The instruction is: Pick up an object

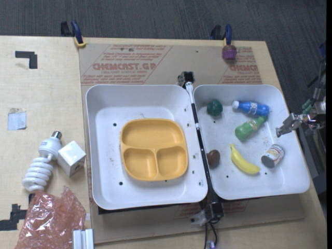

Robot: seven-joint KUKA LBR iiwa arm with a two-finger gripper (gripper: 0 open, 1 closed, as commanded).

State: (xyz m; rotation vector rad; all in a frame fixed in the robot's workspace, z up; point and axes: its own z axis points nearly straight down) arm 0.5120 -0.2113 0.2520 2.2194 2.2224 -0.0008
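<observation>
two shallow white bins side by side on a brown board clamped to a pale bench. left bin (98, 139): one yellow divided tray (154, 149) with three compartments, lying flat near the middle. right bin (290, 183): six loose items. dark green ball (214, 108) near the upper left of the bin; blue and white bottle (251, 108) lying on its side to the right of the ball; green bottle (249, 128) lying tilted just below the blue one, close to it; brown rounded lump (212, 157) near the bin's left wall; yellow banana (243, 161) lying at a slant to the right of the lump; small can (273, 155) on its side, just right of the banana's upper end. gripper (282, 130): at the right edge of the right bin, above the can and apart from it, nothing seen between its fingers; whether it is spread or closed cannot be told at this size. on the bench left of the bins: white spiral light bulb (41, 162), small white box (71, 157) touching it, crumpled pink plastic bag (49, 222) below. small purple object (229, 52) on the board above the right bin.
</observation>
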